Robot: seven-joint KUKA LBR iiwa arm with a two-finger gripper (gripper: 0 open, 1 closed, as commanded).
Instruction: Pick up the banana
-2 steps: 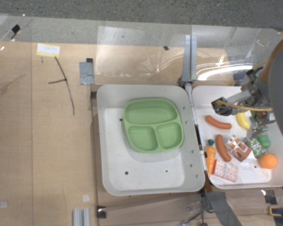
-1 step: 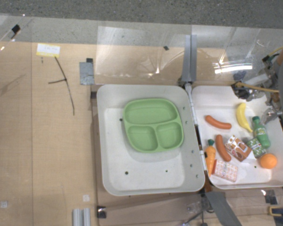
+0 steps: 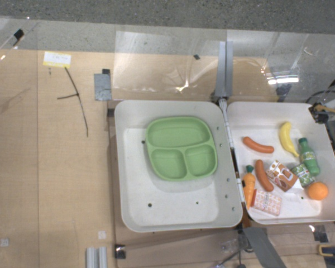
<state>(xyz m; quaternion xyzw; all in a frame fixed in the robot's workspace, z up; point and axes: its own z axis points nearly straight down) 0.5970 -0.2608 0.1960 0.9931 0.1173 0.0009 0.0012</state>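
Approach step: banana [image 3: 288,139] lies loose at 1 o'clock in right bin [image 3: 324,214], beside green bottle [image 3: 308,156]; hand state can't tell; next, descend over it.

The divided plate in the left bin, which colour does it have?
The divided plate is light green, plain with no pattern, seen clearly in the camera view.

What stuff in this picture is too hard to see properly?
- Small carton, camera view: label print too small to read.
- Pink packet, camera view: its pattern is blurred.
- Green bottle, camera view: label too small to read, and it overlaps a green-and-white packet.
- Yellow note on the bench: writing too tiny.
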